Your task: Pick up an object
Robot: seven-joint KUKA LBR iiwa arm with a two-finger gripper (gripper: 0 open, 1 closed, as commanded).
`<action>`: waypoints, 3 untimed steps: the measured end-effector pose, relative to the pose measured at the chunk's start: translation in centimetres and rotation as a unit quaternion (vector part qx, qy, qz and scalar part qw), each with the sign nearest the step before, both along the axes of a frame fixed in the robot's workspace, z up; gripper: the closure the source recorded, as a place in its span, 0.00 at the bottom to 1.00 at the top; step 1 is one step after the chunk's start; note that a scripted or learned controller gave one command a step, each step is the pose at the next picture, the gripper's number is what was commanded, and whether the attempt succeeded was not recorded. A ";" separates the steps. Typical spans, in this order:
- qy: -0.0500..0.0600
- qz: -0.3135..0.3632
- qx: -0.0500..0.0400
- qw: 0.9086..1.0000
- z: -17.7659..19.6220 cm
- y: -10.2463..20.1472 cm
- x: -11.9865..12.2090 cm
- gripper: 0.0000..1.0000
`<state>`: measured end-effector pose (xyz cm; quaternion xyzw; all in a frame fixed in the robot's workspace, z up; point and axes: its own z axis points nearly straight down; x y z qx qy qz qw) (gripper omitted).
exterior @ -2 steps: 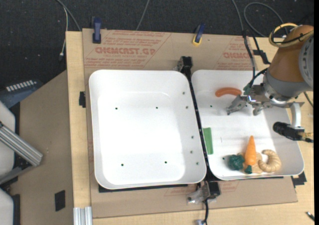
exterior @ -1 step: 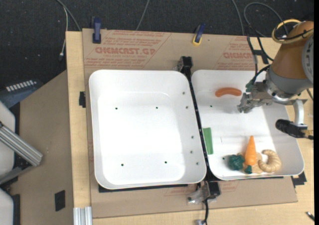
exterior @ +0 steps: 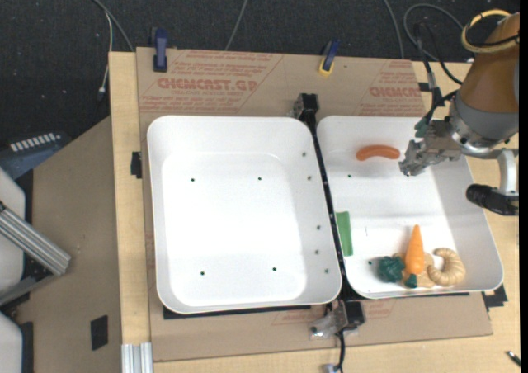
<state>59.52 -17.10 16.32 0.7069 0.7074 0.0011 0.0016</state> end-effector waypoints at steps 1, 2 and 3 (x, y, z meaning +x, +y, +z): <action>0.000 0.000 0.000 1.000 4.3 -0.4 0.2 1.00; -0.001 0.000 0.000 1.000 9.7 -0.4 0.3 1.00; 0.002 0.002 0.001 1.000 9.1 5.3 0.0 1.00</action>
